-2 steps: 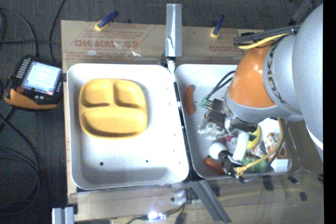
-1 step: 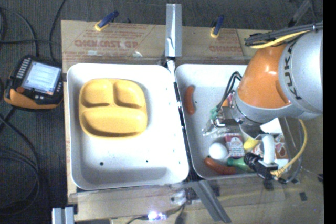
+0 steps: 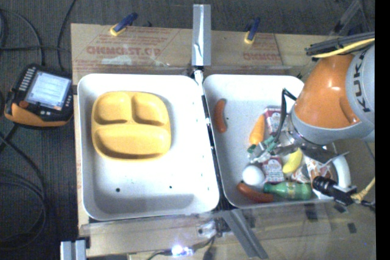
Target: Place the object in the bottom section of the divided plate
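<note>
Down in the right bin point(image 3: 244, 89), the end effector point(image 3: 266, 146), grip state unclear, hovers over the carrot point(image 3: 257, 129).

Grey arm point(image 3: 359, 91) with orange band, black lettering, yellow cable.

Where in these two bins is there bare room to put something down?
Left bin: bare floor below and right of the yellow divided plate. Right bin: bare along the top, beside the sausage. Its lower half is crowded with a carrot, egg, green bottle and packets.
</note>
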You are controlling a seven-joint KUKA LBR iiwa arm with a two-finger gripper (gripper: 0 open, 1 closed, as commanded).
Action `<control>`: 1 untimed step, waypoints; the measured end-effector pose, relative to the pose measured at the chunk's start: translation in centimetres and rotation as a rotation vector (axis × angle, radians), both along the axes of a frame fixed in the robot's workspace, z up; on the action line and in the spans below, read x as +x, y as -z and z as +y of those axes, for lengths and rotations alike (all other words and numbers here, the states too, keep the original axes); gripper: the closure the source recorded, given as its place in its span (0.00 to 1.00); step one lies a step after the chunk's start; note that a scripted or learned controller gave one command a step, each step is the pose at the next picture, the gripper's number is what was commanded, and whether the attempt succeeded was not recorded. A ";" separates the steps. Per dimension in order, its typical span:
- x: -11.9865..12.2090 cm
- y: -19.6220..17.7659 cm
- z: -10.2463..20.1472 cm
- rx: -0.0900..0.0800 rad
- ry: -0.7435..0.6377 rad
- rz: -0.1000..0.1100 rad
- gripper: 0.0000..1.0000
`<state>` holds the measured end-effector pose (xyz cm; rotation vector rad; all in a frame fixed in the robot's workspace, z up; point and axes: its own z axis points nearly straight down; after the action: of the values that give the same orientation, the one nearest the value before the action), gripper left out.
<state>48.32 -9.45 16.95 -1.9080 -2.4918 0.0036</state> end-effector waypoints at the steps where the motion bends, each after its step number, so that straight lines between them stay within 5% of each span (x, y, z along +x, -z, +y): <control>1: 0.3 7.8 -3.5 0.002 -0.600 -0.010 1.00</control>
<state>48.67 -12.97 9.13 -1.0885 -2.9514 -0.0068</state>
